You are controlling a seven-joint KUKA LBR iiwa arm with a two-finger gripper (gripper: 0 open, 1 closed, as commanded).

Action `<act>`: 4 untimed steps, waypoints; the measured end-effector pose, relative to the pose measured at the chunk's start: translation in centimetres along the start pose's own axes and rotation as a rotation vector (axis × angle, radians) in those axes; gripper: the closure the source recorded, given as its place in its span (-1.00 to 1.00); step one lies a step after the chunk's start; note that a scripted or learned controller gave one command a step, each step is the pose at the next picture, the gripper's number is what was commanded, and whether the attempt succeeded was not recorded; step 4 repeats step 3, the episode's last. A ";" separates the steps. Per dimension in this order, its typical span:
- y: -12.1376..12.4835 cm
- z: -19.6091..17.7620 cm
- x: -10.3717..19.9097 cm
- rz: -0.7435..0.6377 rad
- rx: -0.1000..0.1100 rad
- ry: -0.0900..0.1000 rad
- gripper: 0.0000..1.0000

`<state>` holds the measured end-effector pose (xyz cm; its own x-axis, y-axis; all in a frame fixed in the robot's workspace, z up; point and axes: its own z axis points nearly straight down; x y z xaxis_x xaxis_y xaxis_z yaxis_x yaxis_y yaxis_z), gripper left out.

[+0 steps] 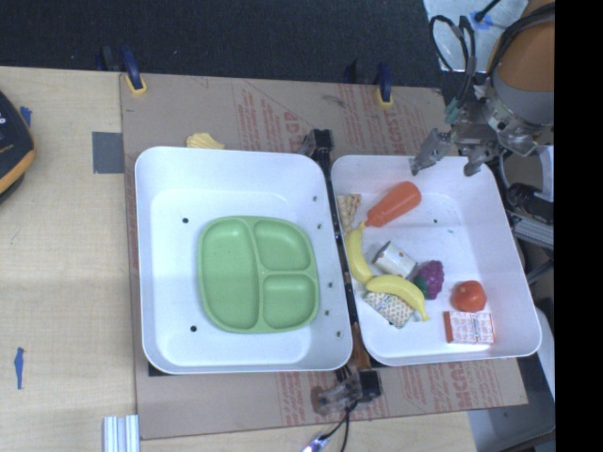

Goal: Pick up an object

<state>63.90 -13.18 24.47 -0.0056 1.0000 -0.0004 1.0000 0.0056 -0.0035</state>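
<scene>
- Pincer (pixel 450 154) fingers are seen spread apart above the far rim of the right bin (pixel 513 252), with nothing held between them; the grey arm with its orange band (pixel 528 55) is seen reaching in from the upper right.
- Pickable things are found in the right bin: a carrot (pixel 394 202) lies tilted nearest the pincer, apart from it.
- Two bananas are seen, one (pixel 355 255) along the bin's left wall and one (pixel 397 292) just below it, touching a small patterned packet (pixel 387 309).
- A small white and dark block (pixel 395 260) is set between the bananas and a bunch of purple grapes (pixel 430 277).
- A red tomato (pixel 468 296) is placed near the right wall, with a red and white packet (pixel 469 327) just in front of it; its print cannot be read.
- A cracker-like tile (pixel 349 207) is seen at the bin's far left corner.
- Open floor is left in the right bin's far right part and along its near edge.
- A green divided plate (pixel 256 273) is held in the left bin (pixel 160 252), with bare white floor all around it.
- Both bins are borne by a brown cardboard sheet (pixel 264 111) printed with faint red writing too blurred to be read, fixed by blue clamps (pixel 132 69) at its far edge.
- A pale wooden bench (pixel 57 271) is seen beneath, with a grey tape patch (pixel 107 152) and a yellow scrap (pixel 204 141) near the left bin.
- Dark floor (pixel 264 12) is seen beyond the bench.
</scene>
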 end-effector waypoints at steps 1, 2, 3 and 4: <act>0.6 6.8 0.4 -0.002 0.002 -0.001 -1.00; 1.7 15.4 1.7 0.000 0.002 -0.001 -1.00; 1.8 14.2 1.6 -0.002 0.002 -0.002 1.00; 1.8 14.2 1.6 -0.002 0.002 -0.002 1.00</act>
